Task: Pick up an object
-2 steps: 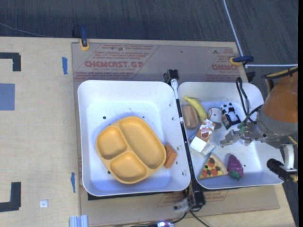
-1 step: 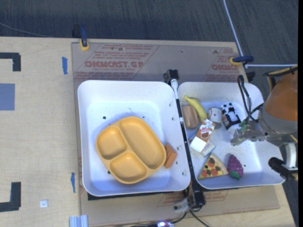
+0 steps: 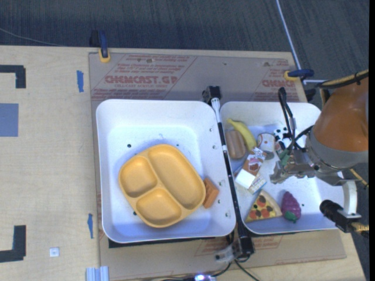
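Room: dark grey carpet across the top of the frame; below it a pale wooden tabletop [image 3: 47,157] with a brown board bearing two white bins
Left bin [image 3: 111,157]: centre of frame; a yellow three-part plate [image 3: 161,183] lies in it, with a small orange-brown piece [image 3: 210,192] just beside the plate's right edge
Right bin [image 3: 310,218]: right of centre; toy foods lie close together; a banana [image 3: 243,132] and a sausage-like piece [image 3: 235,145] at upper left, a small printed carton [image 3: 254,161] and a white block [image 3: 248,179] in the middle, a pizza slice [image 3: 263,207] and purple grapes [image 3: 290,206] along the lower edge
Arm: enters from the right, orange band at the frame edge
Gripper [image 3: 283,171]: low over the middle of the right bin; whether it is spread or closed I cannot tell; nothing seen gripped
Key relation: the grapes lie just below the gripper, the carton and white block just to its left; my guess is the grapes are the nearest target, needing a short move toward the lower edge
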